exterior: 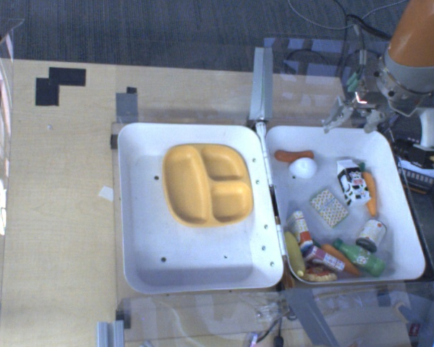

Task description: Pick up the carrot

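Note:
The carrot is a slim orange piece lying lengthwise near the right wall of the right bin, just right of a black-and-white spotted carton. My gripper hangs over the bin's back rim, up and slightly left of the carrot and well apart from it. Its two fingers are spread open, and nothing is between them.
The right bin also holds a reddish sausage, a white ball, a patterned square pad, a small can, a green bottle and a banana. In the left bin sits a yellow divided plate.

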Robot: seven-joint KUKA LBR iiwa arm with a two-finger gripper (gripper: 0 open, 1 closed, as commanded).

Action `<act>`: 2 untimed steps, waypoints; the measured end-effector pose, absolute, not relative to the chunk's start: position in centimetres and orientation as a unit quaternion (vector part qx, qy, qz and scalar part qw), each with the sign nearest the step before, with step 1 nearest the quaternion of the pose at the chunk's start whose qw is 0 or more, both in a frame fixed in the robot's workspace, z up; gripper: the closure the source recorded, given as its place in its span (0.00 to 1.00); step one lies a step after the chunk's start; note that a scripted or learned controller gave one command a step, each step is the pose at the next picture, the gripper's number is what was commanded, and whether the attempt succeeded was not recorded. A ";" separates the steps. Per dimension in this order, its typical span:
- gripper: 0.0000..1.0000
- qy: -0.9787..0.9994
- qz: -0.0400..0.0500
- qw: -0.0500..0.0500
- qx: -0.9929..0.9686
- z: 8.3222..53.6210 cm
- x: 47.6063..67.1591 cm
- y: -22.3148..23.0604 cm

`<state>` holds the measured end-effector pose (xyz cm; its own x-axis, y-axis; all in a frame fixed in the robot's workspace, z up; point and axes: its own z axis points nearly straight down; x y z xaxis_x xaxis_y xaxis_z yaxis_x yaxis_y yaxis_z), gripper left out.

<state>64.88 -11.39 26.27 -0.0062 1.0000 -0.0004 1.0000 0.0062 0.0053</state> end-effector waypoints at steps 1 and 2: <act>0.00 0.788 0.002 0.003 0.615 25.5 56.4 -16.4; 0.00 0.784 0.001 0.003 0.621 17.2 52.5 -20.6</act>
